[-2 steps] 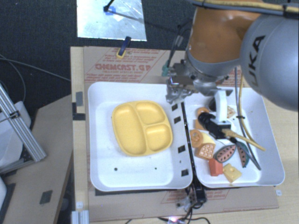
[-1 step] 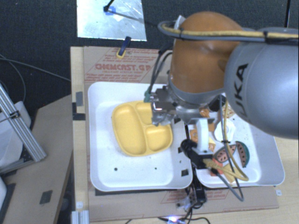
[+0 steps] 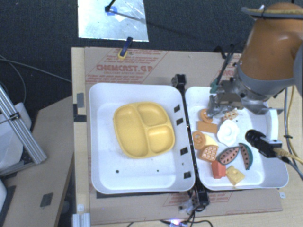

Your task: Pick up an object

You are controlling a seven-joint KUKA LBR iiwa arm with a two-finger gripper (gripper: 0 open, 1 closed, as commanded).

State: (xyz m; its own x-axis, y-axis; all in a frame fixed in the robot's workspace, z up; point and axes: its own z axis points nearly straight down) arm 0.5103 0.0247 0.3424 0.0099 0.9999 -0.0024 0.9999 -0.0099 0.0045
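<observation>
My gripper (image 3: pixel 216 107) hangs low over the far left part of the right bin (image 3: pixel 272 176), under the grey and orange arm. Just below and left of it lies a small orange round piece (image 3: pixel 205 115), with a tan block (image 3: pixel 207 126) in front of that. A pale cracker-like piece (image 3: pixel 231 114) sits just right of the gripper, beside a white fried egg toy (image 3: pixel 228 133). Nearer the front lie an orange slice (image 3: pixel 198 138), a waffle (image 3: pixel 209 152), two watermelon slices (image 3: pixel 228 155) (image 3: pixel 246 155), a red block (image 3: pixel 218 170) and a yellow cheese wedge (image 3: pixel 235 175).
The left bin (image 3: pixel 102 174) holds a yellow divided plate (image 3: pixel 143 129). A black-clipped divider (image 3: pixel 187 126) runs between the bins. A shiny sheet (image 3: pixel 112 13) lies on the floor beyond the bench, and a metal frame (image 3: pixel 19 126) stands at the left.
</observation>
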